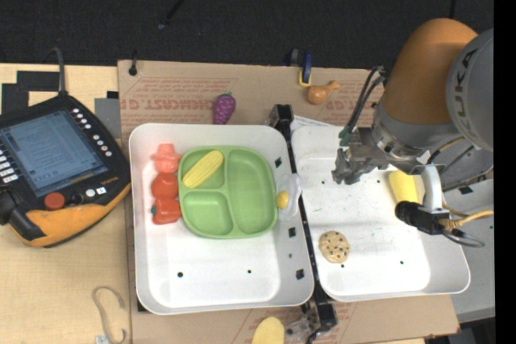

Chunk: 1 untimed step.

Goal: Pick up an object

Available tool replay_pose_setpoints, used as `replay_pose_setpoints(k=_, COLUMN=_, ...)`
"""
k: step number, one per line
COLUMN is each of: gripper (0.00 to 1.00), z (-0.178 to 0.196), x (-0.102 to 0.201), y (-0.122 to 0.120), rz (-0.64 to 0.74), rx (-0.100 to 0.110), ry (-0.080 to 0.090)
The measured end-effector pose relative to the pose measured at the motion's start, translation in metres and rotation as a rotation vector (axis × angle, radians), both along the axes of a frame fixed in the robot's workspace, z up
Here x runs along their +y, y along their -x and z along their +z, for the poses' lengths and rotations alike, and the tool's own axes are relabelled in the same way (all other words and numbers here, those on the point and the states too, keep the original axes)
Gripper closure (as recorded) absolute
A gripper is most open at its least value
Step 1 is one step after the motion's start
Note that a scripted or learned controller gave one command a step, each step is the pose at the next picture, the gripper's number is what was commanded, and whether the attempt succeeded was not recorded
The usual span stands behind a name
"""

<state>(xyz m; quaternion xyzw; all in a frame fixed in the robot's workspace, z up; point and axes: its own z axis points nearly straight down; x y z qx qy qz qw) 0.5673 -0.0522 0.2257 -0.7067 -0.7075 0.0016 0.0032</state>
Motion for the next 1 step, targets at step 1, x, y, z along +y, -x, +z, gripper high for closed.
replay_pose_setpoints(k=1, gripper=1.00, z=0.0057, x=0.0385, y=0.0359, rz=0.001, rx=-0.001, ry=0.000)
